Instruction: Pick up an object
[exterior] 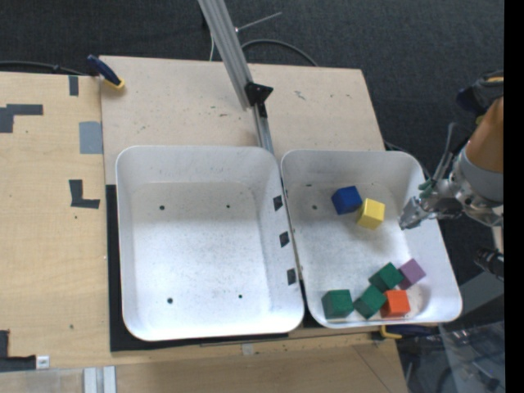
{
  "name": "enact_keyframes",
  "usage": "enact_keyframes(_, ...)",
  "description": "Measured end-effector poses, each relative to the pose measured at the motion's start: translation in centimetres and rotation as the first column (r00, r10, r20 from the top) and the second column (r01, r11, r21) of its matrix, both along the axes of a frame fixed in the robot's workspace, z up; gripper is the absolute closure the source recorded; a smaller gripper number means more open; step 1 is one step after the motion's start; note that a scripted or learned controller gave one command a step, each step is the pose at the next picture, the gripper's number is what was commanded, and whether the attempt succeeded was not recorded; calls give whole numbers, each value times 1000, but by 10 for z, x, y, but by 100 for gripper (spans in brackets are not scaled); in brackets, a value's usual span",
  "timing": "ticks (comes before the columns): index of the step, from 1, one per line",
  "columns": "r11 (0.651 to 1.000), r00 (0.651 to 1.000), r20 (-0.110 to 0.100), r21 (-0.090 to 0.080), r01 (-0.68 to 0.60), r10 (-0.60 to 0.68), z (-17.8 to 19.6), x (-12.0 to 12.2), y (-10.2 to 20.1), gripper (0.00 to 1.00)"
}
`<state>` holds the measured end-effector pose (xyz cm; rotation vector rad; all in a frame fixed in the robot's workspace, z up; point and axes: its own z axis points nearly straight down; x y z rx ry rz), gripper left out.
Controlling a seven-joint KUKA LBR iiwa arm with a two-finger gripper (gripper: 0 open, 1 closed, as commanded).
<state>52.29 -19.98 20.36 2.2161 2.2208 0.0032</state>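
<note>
Nearest the camera, along the front wall of the right bin (360,166), a cluster of small matte cubes lies close together: a dark green cube (336,303) at the left, a second green cube (370,301) beside it, an orange cube (396,303) touching that one, a third green cube (385,277) just behind, and a pale purple cube (412,271) at the right end. Farther back, a blue cube (346,200) and a yellow cube (371,213) sit just beside each other. The gripper (412,217) hangs over the bin's right rim, near the yellow cube but apart from it, metallic and thin; nothing sits between its tips. The left bin (131,219) is smooth white plastic, faintly speckled grey. Beyond both, a ribbed aluminium rail (225,35) slants across the pale wooden board (164,97).
</note>
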Motion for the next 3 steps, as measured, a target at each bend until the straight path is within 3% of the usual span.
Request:
enact_keyframes(1, 1000, 1000, 1, -1, 0, 0, 50, 1, 0, 100)
enact_keyframes(3, 1000, 1000, -6, 4, -6, 6, 46, -10, 112, 100)
